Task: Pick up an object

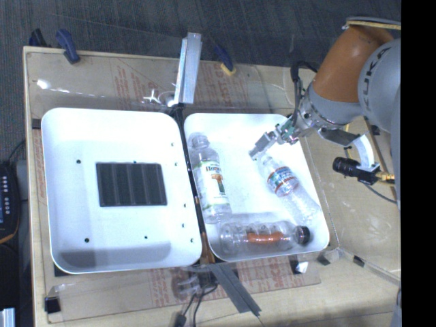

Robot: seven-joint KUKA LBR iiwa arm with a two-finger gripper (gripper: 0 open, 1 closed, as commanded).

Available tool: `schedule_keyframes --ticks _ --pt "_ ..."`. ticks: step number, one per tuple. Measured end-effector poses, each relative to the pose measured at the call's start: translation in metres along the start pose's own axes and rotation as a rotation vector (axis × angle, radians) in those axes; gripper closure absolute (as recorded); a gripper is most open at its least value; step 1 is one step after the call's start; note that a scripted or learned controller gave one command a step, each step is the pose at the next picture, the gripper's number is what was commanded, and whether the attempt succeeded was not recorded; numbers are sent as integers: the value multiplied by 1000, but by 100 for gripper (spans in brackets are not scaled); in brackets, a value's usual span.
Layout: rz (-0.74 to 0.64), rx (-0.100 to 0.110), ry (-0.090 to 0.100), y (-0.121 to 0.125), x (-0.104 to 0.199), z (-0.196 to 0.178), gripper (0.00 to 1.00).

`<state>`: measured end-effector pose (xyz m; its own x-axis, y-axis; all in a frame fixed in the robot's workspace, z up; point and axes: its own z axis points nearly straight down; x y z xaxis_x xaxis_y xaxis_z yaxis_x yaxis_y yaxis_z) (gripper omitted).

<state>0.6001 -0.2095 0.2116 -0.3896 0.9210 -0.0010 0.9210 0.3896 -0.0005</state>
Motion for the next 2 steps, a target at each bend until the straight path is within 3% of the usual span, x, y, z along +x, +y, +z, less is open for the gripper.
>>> schedule_keyframes --ticks 1,2 --pt "-66 1 2 13 -4 24 0" --pt "-88 -1 -1 3 0 2 0"
